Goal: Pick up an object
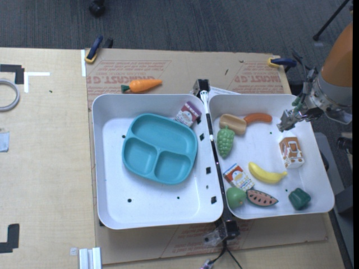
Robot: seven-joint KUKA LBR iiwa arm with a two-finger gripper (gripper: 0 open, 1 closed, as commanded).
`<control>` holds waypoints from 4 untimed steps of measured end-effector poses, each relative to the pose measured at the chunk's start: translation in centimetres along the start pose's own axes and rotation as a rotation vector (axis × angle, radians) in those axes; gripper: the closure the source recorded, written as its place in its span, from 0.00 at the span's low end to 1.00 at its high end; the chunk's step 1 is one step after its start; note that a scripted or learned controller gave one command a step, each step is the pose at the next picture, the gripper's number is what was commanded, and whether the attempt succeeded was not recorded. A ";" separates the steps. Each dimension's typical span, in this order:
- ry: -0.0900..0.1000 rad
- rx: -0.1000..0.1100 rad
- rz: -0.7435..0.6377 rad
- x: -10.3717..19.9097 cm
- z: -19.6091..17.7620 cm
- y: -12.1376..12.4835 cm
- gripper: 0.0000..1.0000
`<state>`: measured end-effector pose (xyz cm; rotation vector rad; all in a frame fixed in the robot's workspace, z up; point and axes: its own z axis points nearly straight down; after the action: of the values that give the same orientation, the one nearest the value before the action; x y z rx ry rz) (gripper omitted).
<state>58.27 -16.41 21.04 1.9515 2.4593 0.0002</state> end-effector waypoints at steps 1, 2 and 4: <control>0.000 0.000 0.000 0.0 0.0 0.0 0.00; -0.005 -0.007 -0.036 -3.5 9.4 -3.3 0.00; -0.027 -0.022 -0.378 -5.9 9.5 -2.7 1.00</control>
<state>57.04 -22.82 11.59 1.4393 2.7512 0.0001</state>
